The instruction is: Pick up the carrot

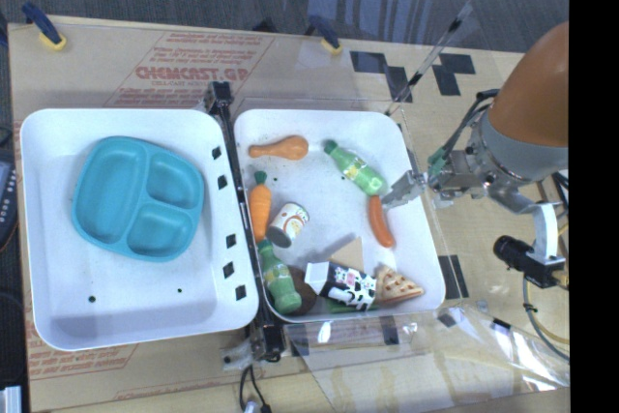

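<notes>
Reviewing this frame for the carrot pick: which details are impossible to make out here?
- Gripper: small and blurred at the right bin's right wall; finger state unreadable.
- Arm: cut off by the camera view's right edge.
- Can beside the carrot: label too small to read.
- Dark item under the bottle and cow-patterned carton: mostly covered, identity unclear.

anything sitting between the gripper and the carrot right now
Yes. The gripper is at the right bin's right rim, the carrot by its left wall. The sausage and small can lie between them.
</notes>
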